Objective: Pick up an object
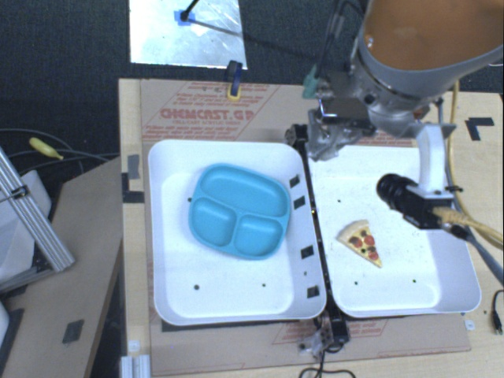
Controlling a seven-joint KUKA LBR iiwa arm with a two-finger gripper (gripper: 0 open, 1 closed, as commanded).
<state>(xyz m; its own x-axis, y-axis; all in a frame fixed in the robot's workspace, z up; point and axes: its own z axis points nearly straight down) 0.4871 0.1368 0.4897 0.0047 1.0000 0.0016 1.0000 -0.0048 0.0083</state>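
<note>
A blue plate (239, 211) fills the middle of the left bin (173, 290), leaving bare floor along its near edge and left side. In the right bin (409, 290), a pizza slice (362, 242) lies near the centre, with open floor in front of it and toward the near right corner. The arm (425, 30) hangs over that bin's far edge, its tool (324, 142) by the ridge (315, 235) where both bins meet.

Two white bins (169, 290) sit on the bench (132, 282).

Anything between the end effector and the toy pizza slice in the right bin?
No. In the camera view, only bare white bin floor separates the end effector from the triangular toy pizza slice.
</note>
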